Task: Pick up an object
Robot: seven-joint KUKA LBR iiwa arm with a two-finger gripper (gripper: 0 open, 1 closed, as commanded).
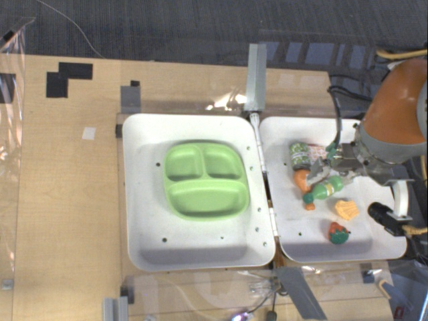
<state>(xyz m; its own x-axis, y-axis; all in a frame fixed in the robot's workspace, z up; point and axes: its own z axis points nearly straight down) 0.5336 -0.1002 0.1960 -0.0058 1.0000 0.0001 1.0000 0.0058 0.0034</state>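
Note:
My gripper (326, 173) hangs low over the middle of the right bin (381, 246), reaching in from the right. Right under its tip lie a small green bottle (322, 191) with an orange cap and an orange carrot-like piece (301, 178). A green and white packet (304, 154) lies just behind them, towards the back of the bin. In front of the gripper sit a yellow wedge (346, 210) and a red toy fruit with a green top (338, 233). The gripper's body hides where it meets the bottle and the carrot piece.
The left bin (144, 239) holds a green divided plate (204, 179) in its middle. A metal post (256, 79) stands behind the seam between the bins. The arm's orange band (401, 109) looms over the right bin's back right corner.

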